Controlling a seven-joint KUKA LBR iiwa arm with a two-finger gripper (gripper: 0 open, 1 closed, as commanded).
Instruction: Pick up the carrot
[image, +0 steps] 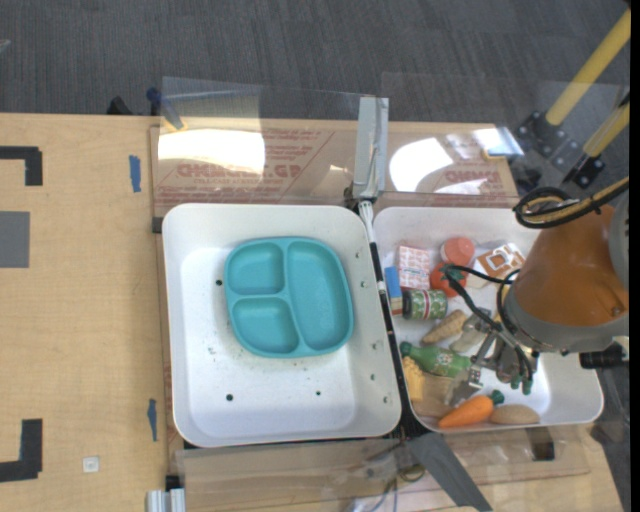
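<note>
The orange, tapered carrot (467, 411) lies at the near edge of the right shallow white bin (580, 400), close against its near wall. Its long axis runs left to right with a slight tilt: the narrow tip points near and left, the thicker end with a dark green stub sits right and a little farther. The tool (500, 362) hangs low over the same bin, just far and slightly right of the carrot, under the grey wrist and orange band of the arm (570, 275). Its metal parts blur into the clutter beneath, so how wide it stands cannot be told, and nothing can be seen held in it.

The move ahead probably turns on a short shift toward the near wall and a little left, with the closing direction set across the carrot's long axis.

Crowding is the worry. A pale beige, rounded piece (516, 413) lies just beside the carrot's thick end on the right. A green bottle-shaped item (440, 360) lies just far of it, with a yellowish item (415, 378) at its left. The bin wall close on the near side leaves little room for a finger there. The left white bin (200, 390) holds a teal divided plate (289, 296), well apart from the work.
</note>
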